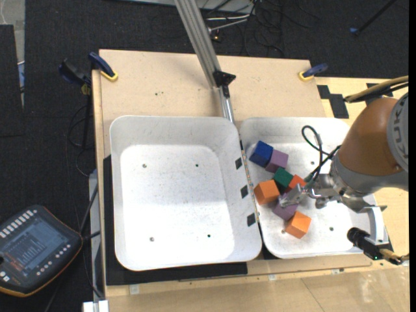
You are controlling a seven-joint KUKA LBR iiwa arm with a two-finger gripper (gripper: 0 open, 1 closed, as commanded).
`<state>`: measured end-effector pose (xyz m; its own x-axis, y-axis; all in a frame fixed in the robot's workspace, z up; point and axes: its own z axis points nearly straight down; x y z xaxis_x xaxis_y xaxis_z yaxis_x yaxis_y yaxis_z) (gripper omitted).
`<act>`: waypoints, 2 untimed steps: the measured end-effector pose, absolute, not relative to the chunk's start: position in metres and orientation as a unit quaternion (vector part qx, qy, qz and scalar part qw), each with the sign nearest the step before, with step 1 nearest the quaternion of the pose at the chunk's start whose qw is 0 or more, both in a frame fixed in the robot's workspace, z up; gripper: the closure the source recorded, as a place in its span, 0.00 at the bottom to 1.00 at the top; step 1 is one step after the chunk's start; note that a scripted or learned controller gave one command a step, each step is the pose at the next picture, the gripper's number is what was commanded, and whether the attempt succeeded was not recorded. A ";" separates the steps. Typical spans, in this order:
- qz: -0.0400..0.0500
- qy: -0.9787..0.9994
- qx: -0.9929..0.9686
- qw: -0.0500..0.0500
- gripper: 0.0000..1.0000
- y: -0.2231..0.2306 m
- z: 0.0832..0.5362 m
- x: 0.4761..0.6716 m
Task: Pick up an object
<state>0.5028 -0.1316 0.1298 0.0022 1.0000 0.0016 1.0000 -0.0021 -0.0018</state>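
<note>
Several small blocks lie in the right bin [338, 242]: a blue block [262, 153], a purple block [279, 159], a green block [282, 176], an orange block [266, 191], a second purple block [283, 209] and a second orange block [298, 225]. A small red-orange piece [297, 181] shows just beside the gripper. My gripper [294, 197] reaches in from the right, low over the pile, its tip right at the second purple block between the green block and the lower orange one. The arm's wrist hides the bin's right part.
The left bin [130, 174] sits next to the right one on the wooden bench. A metal pole [198, 38] slants down from the top to the bins' shared rim. A teach pendant [32, 249] lies at the lower left, off the bench.
</note>
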 end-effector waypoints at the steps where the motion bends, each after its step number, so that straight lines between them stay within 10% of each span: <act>1: -0.006 -0.708 -0.706 -0.007 0.00 -0.132 0.119 0.509; 2: -0.008 -0.707 -0.707 -0.010 1.00 -0.132 0.129 0.511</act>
